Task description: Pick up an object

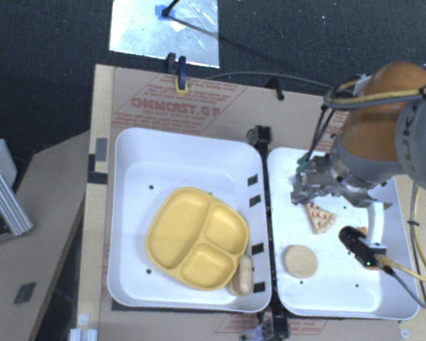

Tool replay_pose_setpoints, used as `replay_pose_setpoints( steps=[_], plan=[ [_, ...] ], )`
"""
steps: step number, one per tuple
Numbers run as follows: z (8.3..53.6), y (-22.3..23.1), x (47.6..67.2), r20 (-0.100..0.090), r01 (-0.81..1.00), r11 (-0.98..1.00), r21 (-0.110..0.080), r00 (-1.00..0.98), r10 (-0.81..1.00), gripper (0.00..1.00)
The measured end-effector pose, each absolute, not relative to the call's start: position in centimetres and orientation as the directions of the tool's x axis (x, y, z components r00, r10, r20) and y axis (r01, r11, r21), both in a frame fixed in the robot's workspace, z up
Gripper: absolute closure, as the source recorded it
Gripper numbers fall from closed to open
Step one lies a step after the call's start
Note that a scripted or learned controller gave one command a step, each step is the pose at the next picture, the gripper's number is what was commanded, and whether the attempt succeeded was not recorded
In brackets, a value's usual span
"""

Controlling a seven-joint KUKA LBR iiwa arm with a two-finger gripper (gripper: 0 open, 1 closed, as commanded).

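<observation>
In the right bin (392,298), a triangular pizza-like slice (319,216) with a checked orange top lies near the middle. A round tan cookie (300,261) rests in front of it. My gripper (304,189) hangs over the right bin's back left part, just left of and behind the slice, low near the bin floor. Nothing shows between its fingers. In the left bin (131,195) sits a yellow divided plate (197,238), and a pale beige bread roll (243,276) lies against the plate's front right edge.
A black divider strip (263,209) with clips runs between the two bins. The grey arm with its orange band (382,108) reaches over the right bin's back right. A yellow cable (408,274) trails across the right bin's right side.
</observation>
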State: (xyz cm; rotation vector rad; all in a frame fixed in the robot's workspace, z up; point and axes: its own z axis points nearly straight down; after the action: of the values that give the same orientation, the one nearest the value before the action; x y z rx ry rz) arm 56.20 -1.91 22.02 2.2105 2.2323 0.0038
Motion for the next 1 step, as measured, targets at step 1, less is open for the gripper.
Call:
replay_pose_setpoints(
  steps=[1],
  plan=[
    [21.62, 4.11, 56.25, 0.002, 1.0, 0.01, 0.002, -0.01, 1.0, 1.0]
  ],
)
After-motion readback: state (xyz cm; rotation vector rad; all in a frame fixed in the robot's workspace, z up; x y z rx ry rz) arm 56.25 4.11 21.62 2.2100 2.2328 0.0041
